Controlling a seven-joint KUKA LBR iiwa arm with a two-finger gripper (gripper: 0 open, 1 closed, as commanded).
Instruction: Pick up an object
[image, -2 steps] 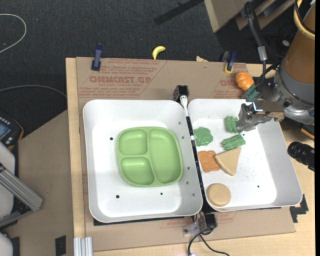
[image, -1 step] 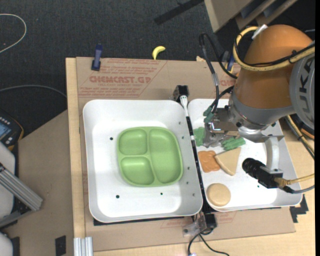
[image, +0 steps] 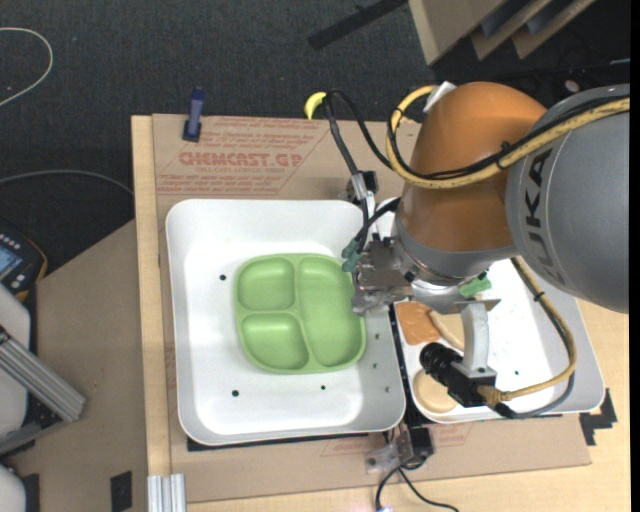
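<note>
A light green divided plate (image: 298, 312) lies in the middle of the left white bin (image: 200, 300). My gripper (image: 368, 285) hangs over the wall between the two bins, just at the plate's right edge, under the orange wrist band. In the right white bin (image: 560, 350) an orange-brown piece (image: 415, 322) and a pale tan round dish (image: 432, 400) show beneath the arm. A small green bit (image: 481, 288) peeks out by the wrist. The arm hides most of the right bin.
The bins rest on a brown cardboard sheet (image: 250, 155) with red print. A blue clip (image: 194, 114) and a yellow-tipped cable (image: 318, 101) sit at its far edge. Dark floor surrounds the bench.
</note>
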